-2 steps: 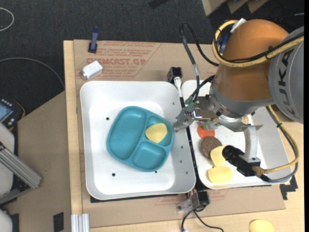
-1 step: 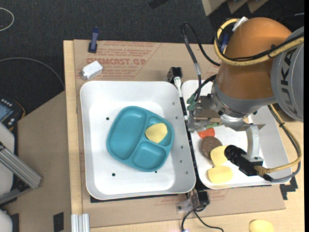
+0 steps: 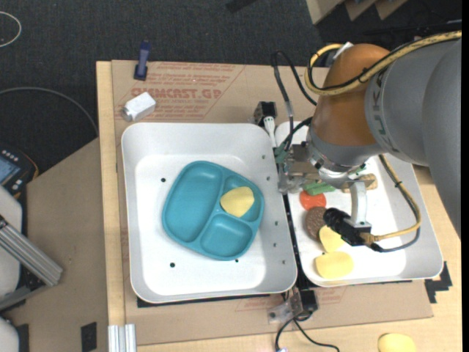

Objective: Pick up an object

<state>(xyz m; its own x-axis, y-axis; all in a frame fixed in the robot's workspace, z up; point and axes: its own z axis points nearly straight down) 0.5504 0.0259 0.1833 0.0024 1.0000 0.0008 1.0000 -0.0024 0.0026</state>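
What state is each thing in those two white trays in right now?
Blue divided plate: lying flat in the left bin, tilted askew to its walls.
Yellow piece: resting in one of the plate's compartments.
Yellow block: lying loose in the right bin.
Brown round object: lying beside the yellow block, partly hidden.
Gripper: lowered over the right bin.

teal tray [image 3: 196, 215], white bins [image 3: 146, 189] — orange band [image 3: 350, 97]

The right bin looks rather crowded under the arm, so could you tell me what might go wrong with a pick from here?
1. The red object, brown round object and yellow pieces lie close together in the right bin, so a grasp may catch two or push one aside.
2. The black cable loops across that bin and could snag.
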